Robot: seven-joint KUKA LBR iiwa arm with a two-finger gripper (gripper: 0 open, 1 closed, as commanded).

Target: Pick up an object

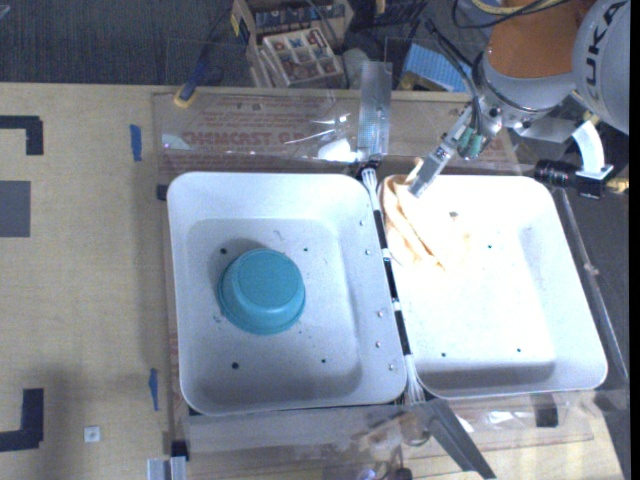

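Camera view looks down on two white bins side by side on the desk. An upturned teal bowl [262,290] sits in the left bin [200,208], left of its middle. A pale orange cloth [410,230] lies crumpled in the right bin [520,368], against its far left corner beside the divide between the bins. From the upper right the arm [540,28] slants down, and the gripper [418,182] has its tip right at the cloth's top edge; whether its fingers are apart or clamped on the cloth I cannot tell.
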